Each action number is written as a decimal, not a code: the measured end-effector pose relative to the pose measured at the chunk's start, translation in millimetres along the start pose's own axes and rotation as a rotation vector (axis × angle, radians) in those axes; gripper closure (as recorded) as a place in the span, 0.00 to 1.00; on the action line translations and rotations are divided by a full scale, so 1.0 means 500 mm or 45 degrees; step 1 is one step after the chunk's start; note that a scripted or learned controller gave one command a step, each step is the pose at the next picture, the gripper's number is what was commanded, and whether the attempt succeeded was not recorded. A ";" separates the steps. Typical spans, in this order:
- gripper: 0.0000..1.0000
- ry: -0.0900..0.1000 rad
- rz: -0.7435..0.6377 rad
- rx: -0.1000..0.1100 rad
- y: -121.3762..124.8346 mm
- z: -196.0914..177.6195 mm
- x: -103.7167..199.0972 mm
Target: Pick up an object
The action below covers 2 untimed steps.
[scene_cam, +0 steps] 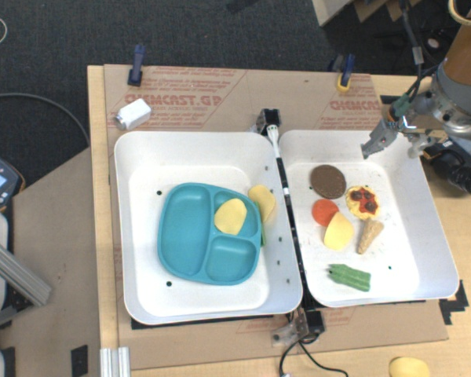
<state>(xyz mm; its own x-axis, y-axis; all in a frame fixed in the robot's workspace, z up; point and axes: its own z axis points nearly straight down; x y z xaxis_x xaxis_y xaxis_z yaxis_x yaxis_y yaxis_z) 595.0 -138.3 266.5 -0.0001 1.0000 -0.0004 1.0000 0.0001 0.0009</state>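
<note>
My gripper (375,143) hangs over the far right corner of the right bin (424,210), up and to the right of the food toys and apart from them. The right bin holds a brown round cookie (327,181), a red tomato piece (324,210), a small pizza piece (363,200), a yellow wedge (338,232), a tan cone (369,236) and a green bean pod (349,277). In the left bin (141,210) lies a blue divided plate (196,238) with a yellow piece (231,216) on it. Another yellow piece (262,202) rests by the plate's right rim.
Both bins sit on a cardboard sheet (220,93) held by a blue clamp (136,55) and a yellow-and-blue clamp (345,73). A small white block (133,114) lies behind the left bin. A black clip (268,119) joins the bins. A yellow object (408,366) sits at bottom right.
</note>
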 end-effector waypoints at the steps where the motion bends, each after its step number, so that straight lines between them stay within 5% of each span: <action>1: 0.00 -0.007 0.001 -0.025 -0.089 -0.324 -0.022; 2: 0.00 -0.011 0.007 -0.021 -0.123 -0.556 -0.127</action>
<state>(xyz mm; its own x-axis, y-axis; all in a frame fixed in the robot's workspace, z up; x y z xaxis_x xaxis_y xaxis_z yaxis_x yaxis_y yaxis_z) 533.5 -201.6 544.2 0.0055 0.9999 -0.0093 0.9998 -0.0053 0.0176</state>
